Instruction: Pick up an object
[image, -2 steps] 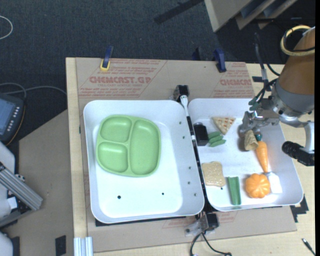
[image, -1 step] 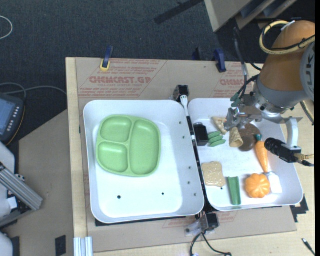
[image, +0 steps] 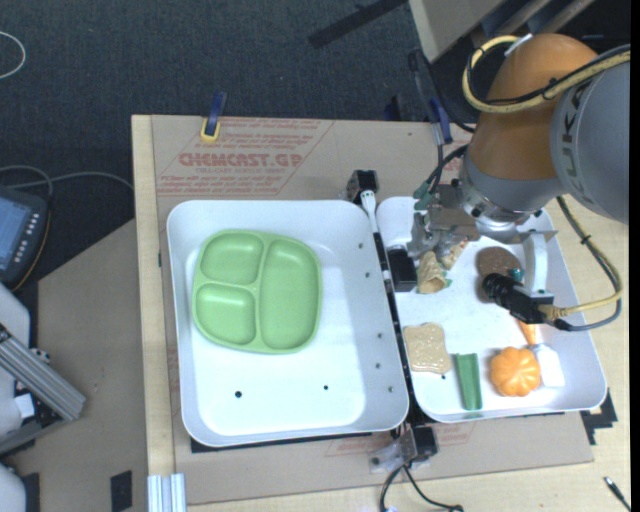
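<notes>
Gripper: the gripper (image: 437, 262) hangs low in the right bin (image: 580, 385), near its left wall, clenched on a tan lumpy toy (image: 433, 272).
Held thing: the toy sits between the fingers, just above the bin floor.
Below the gripper: a slice of bread (image: 427, 348), with a green stick (image: 468, 381) just beside it.
Lower right: a small orange pumpkin (image: 515, 370).
Right: a brown disc (image: 497, 263).
Far left: a green divided plate (image: 258, 291) in the left bin (image: 290, 410).

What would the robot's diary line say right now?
end effector: low in right bin, at tan object | left bin: green plate
</notes>
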